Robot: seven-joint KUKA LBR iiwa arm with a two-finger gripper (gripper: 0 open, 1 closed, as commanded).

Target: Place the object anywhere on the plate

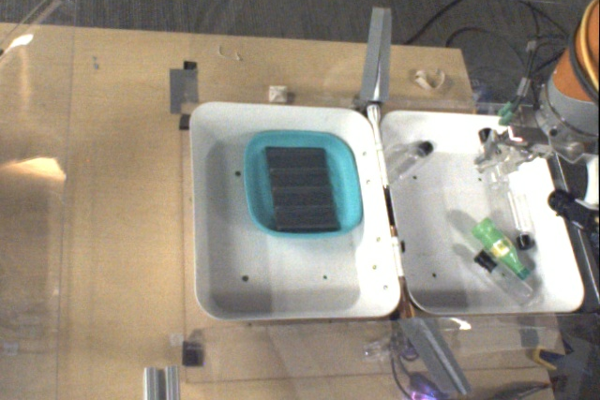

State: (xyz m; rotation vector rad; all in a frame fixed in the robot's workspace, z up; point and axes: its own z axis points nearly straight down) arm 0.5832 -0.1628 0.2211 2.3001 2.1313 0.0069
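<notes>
A teal plate [256, 166] with rounded corners lies in the left bin [216, 248], towards its back. A dark ridged rectangular block [300, 189] rests flat on the plate's middle. In the right bin [441, 281] a small green bottle-like object [500, 246] with black ends lies tilted near the front right. A clear tube [520, 211] lies just behind it. Another clear piece with a black tip [412, 155] lies at the back left of that bin. My gripper [502, 145] hangs over the right bin's back right part, far from the plate.
The arm [577, 80] with its orange band enters from the right edge, with cables behind it. A grey post [377, 56] stands behind the seam between the bins. Small brackets sit on the wooden bench [94, 201] around the bins.
</notes>
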